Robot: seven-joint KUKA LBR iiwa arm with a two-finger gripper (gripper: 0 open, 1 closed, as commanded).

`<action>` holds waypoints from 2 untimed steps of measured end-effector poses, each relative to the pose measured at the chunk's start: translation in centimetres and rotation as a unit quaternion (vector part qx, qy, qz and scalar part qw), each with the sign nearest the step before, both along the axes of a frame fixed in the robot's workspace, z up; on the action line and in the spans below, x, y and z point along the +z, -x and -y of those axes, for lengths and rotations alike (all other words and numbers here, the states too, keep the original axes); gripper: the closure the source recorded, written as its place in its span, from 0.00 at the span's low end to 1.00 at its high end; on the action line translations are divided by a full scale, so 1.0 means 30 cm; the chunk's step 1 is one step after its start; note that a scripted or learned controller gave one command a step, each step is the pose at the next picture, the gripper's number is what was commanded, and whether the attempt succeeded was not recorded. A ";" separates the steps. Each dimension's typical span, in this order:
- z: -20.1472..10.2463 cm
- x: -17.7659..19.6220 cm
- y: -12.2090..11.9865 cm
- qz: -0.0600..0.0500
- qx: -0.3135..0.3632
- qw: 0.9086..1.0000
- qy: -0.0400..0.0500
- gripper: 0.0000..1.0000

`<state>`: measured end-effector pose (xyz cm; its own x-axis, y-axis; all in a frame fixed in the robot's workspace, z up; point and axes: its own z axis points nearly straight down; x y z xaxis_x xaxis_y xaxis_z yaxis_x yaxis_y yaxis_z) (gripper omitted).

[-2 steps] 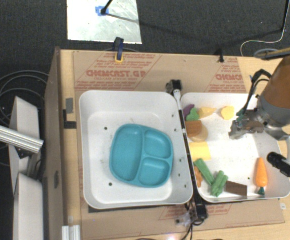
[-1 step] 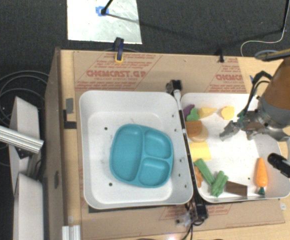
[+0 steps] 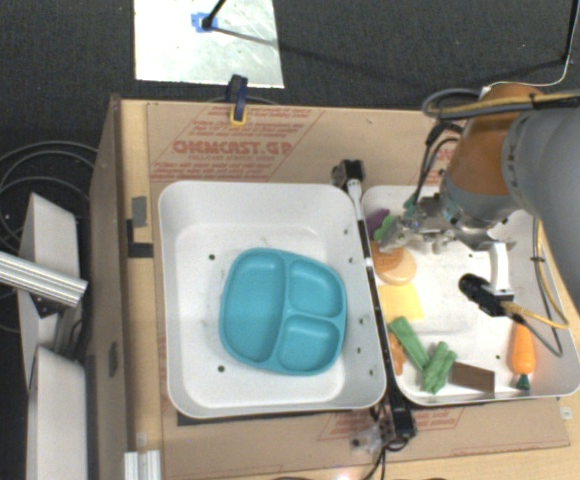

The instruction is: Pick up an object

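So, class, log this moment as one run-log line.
arm: over right bin | gripper: near its upper left corner, above orange round piece | grasp: none visible | left bin: blue divided plate

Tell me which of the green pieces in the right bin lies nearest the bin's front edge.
The bumpy green piece, beside the brown block; the flatter green piece lies farther back.
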<state>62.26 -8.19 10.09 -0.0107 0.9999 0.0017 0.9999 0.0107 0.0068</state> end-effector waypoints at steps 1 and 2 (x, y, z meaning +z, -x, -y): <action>0.186 -0.005 0.321 0.012 -0.009 1.000 0.002 0.00; 0.059 -0.011 0.355 0.019 -0.006 1.000 0.009 0.00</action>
<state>51.60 -9.97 9.76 0.0024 0.9999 -0.0161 0.9990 -0.0016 0.0452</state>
